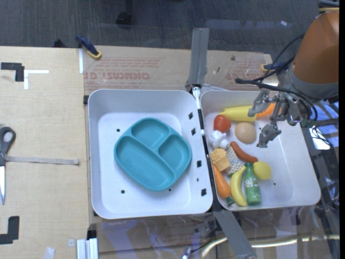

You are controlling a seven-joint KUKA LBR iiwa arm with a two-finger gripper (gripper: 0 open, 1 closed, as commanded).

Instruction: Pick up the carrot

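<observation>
A pair of scissors [4, 155] lies at the far left of the pale wooden bench [43, 123]. The left white bin [97, 144] holds a teal divided plastic plate [152, 153]. In the right white bin [294, 182], the long orange toy carrot [221, 182] lies along the left wall beside a yellow banana [237, 186]. The hand [267, 129] hangs above the bin's upper right; whether it is open or closed cannot be told.

Beside the teal divided plate [153, 154], the right bin [302, 190] holds an orange carrot [221, 181], yellow banana [237, 187], green bottle [252, 184], red tomato [221, 123], and a tan ball [245, 133], possibly an egg.
</observation>
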